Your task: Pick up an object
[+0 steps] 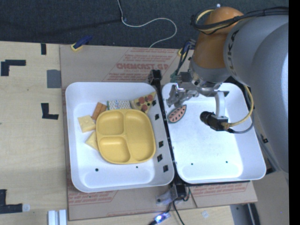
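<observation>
Here the tool [177, 96] hangs over the far left corner of the right bin [220, 170], just above a small red watermelon-slice toy [177, 113] lying on the bin floor; nothing sits between its fingers, which look parted. The left bin [79, 125] holds a yellow divided plate [125, 136].

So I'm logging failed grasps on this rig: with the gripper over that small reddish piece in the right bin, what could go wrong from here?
1. The reddish slice-shaped piece lies flat and close to the divider between the bins, so the gripper may strike that wall or slide off the piece.
2. The yellow cable loops low over the right bin and could snag.
3. A nudge might push the piece against the wall, out of easy grasp.
</observation>
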`<state>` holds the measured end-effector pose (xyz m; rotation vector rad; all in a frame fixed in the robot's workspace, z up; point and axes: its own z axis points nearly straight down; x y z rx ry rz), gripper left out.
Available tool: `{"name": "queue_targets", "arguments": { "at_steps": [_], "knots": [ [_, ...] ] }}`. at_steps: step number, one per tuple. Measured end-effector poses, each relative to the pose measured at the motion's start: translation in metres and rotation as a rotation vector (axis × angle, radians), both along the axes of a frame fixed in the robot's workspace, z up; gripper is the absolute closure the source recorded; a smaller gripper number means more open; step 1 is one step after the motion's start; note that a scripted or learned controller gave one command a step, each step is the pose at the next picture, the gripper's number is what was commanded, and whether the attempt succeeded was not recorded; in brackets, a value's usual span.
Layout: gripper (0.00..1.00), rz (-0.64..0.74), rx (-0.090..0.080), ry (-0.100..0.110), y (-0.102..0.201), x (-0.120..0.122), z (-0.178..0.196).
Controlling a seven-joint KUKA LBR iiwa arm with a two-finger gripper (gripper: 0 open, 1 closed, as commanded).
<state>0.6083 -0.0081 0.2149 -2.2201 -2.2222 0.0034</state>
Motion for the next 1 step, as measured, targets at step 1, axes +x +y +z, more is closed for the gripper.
{"name": "queue_targets", "arguments": {
  "at_steps": [1],
  "knots": [
    [1.00,0.000,0.000,0.000,0.0009,-0.0014,0.0001]
  ]
}}
